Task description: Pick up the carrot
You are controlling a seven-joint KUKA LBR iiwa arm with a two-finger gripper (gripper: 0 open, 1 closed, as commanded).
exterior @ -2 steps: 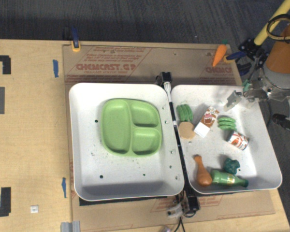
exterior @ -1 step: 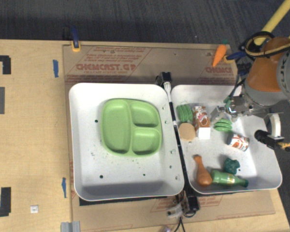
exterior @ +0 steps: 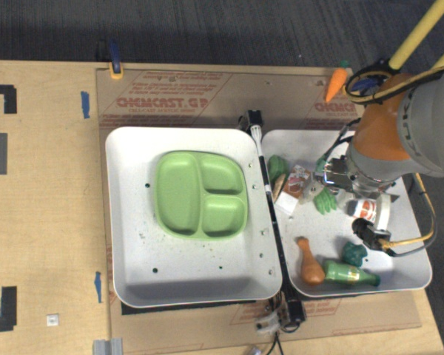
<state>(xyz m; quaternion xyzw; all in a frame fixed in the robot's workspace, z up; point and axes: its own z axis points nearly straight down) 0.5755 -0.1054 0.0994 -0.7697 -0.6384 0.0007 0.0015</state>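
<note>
I was working a robotics lab bench: a cardboard sheet marked with blue tape covered it, two white bins sat mid-frame, and toy food lay lower right.

Arm cut off by frame's right edge at 3 o'clock; its upper links unseen. Wrist covers part of the right bin, hiding whatever lies beneath. Gripper seen from above, finger gap not readable. Yellow rod at 1 o'clock runs out past the top edge. Small wrapped item by bin's centre: blurred, label illegible.
</note>
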